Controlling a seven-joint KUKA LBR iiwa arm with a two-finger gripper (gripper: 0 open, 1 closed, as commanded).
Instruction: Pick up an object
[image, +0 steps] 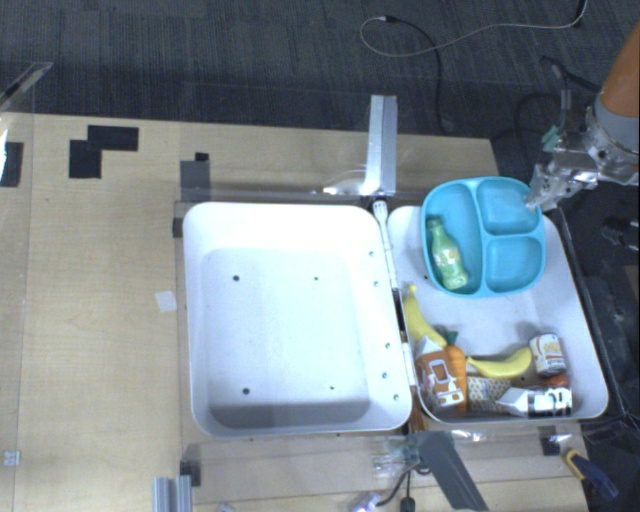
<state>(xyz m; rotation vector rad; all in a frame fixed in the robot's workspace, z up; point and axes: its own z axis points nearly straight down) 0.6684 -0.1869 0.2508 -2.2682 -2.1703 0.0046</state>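
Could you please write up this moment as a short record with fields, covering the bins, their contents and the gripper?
left bin: white, shallow
right bin: white, holds all the objects
blue tray: divided, at the far end of the right bin
green bottle: lying in the tray's left compartment
banana: yellow, curved, near end of the right bin
can: beside the banana's right tip
gripper: at the tray's far right rim, nothing seen between its fingers

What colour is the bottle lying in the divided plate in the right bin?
Green, seen in the camera view: the bottle lies in the left compartment of the blue divided plate.
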